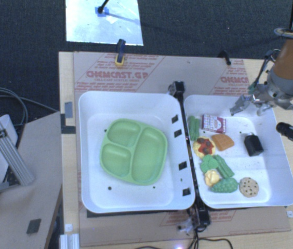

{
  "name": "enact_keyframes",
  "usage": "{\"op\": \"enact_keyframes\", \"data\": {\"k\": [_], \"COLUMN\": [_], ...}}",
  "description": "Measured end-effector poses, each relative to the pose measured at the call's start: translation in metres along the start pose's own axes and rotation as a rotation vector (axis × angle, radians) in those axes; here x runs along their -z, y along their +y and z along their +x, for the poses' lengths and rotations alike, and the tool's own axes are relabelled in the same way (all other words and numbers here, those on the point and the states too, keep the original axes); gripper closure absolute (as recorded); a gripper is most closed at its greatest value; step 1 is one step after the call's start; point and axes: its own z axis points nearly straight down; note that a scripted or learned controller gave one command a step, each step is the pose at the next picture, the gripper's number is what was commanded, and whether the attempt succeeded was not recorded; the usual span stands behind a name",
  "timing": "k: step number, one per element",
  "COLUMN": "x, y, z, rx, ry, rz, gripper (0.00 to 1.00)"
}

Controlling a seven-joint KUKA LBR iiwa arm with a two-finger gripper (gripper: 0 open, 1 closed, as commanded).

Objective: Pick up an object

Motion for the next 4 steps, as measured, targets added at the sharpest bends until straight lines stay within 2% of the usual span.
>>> {"op": "enact_keyframes", "data": {"k": [1, 2, 4], "x": [0.0719, 0.0666, 0.0666], "y": [0.0028, 0.0004, 0.0004], "z": [0.0485, 0.0457, 0.0457], "rx": [0.011, 0.007, 0.007], "ry": [0.005, 0.004, 0.004], "rz": [-0.005, 0.003, 0.003], "gripper": [0.00, 0.00, 0.00]}}
